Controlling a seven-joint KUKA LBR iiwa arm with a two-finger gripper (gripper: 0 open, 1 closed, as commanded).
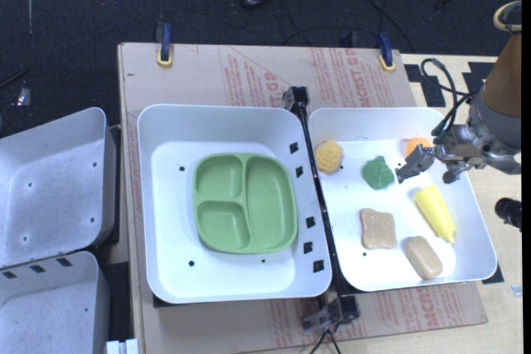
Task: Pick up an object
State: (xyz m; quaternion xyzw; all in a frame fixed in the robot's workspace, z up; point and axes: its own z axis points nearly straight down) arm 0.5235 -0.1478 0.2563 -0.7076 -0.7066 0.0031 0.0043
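Progress: nothing is lifted yet; the grasp itself is judged still to be made.
Gripper [423,164]: poised over the right bin [348,265]; fingers appear parted, nothing seen held between them.
Nearest object: orange piece [412,146], touching or just beside the fingertips; green lump [378,173] near, to the left.
Also within reach: yellow piece [436,211], just below the gripper.

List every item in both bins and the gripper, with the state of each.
green divided plate: flat in left bin, nothing on it
yellow corn piece: loose
green lump: loose
tan toast: flat
beige oval: lying
yellow banana: lying
gripper: over right bin, holds nothing visible
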